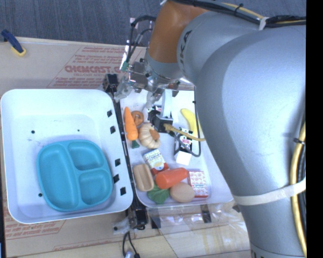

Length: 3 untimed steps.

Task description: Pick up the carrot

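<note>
**A:** Gripper [153, 98] is over the right bin [222, 193], just beside the carrot's [130, 124] top end. Can't tell its state or whether it holds anything.

**B:** Carrot's hugging the left wall, garlic [148, 136] touching its other side. Probably light, stiff, smooth; I'd pinch mid-length. Not much room either side.

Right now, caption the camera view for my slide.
KUKA arm's gripper hovers above the carrot in the toy-filled right bin; a blue divided tray sits in the left bin.
</note>
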{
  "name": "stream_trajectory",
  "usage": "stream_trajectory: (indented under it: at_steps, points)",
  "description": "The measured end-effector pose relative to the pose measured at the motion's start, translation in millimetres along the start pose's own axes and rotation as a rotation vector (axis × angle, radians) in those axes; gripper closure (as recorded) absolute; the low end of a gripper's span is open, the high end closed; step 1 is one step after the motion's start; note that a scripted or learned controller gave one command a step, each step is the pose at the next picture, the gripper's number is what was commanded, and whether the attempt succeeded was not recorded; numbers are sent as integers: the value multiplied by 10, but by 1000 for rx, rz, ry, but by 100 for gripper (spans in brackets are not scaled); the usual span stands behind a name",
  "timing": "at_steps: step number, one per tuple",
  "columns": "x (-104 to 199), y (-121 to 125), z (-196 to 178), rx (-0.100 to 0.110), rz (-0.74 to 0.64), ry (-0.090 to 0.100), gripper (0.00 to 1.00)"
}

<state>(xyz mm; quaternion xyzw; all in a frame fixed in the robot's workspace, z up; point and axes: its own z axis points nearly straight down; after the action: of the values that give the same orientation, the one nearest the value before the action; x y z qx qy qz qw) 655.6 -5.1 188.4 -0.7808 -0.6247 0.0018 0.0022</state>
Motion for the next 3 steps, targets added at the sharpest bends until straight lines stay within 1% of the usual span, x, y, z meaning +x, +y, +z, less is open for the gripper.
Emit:
stream_trajectory:
  at_steps: [1,2,3]
  points:
    - [394,-79,0,-1,263,-2,0]
    - [84,-4,-145,-2,168,-2,0]
    - [648,-437,19,6,495,-4,0]
